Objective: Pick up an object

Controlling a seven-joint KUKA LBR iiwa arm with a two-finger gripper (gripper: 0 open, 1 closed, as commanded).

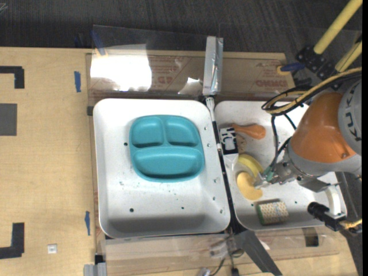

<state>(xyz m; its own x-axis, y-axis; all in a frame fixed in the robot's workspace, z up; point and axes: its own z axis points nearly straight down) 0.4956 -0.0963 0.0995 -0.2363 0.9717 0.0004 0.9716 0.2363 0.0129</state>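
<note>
While the pincer [265, 179] sits low in the right bin [322, 203], touching the yellow banana [248, 177], I cannot tell its opening. Risk: the curved fruit slips aside toward the sponge [272, 211].

You see a teal tray [167, 148] in the left bin [109, 171], with blue tape [77, 81] on the cardboard [40, 154] beside it
</note>
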